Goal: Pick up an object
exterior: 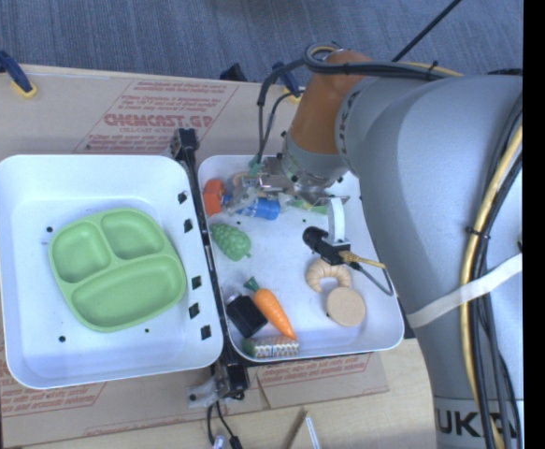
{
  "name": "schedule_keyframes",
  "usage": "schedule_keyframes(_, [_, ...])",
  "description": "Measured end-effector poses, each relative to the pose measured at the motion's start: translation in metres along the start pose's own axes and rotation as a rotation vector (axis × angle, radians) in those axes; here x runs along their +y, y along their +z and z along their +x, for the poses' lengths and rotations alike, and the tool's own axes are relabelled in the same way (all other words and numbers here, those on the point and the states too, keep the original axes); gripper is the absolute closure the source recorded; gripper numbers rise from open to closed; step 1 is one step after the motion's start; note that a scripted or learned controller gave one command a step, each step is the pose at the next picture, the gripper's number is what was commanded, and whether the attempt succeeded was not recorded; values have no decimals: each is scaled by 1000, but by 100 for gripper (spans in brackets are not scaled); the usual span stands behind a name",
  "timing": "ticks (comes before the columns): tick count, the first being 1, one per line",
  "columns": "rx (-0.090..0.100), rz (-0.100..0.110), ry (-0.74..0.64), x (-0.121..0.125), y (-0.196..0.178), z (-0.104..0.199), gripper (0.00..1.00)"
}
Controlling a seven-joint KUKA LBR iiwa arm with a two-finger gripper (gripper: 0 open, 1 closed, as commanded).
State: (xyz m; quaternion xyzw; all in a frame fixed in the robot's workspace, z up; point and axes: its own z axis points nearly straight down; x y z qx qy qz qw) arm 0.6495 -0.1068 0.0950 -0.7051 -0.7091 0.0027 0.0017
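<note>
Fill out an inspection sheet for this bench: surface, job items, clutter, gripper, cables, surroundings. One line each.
Surface: two shallow white bins side by side, left bin and right bin, on printed cardboard.
Job's things: in the right bin, a toy carrot, green bumpy piece, croissant, round tan biscuit, orange piece, blue piece, black block.
Clutter: green divided plate in the left bin.
Gripper: gripper low over the right bin's far end, among the small toys; finger state cannot be told.
Cables: black cables looped at the wrist; yellow cable along the arm.
Surroundings: grey carpet; blue clamp at the cardboard's corner.
</note>
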Motion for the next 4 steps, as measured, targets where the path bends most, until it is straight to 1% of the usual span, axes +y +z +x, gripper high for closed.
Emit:
schedule_keyframes(1, [2, -4, 0, -49, -97, 26, 0])
schedule_keyframes(2, [-3, -4, 1, -53, 3, 11, 0])
schedule_keyframes(3, [0, 0, -5, -53, -6, 13, 100])
schedule_keyframes(4, [1, -5, -1, -22, -149, 40, 100])
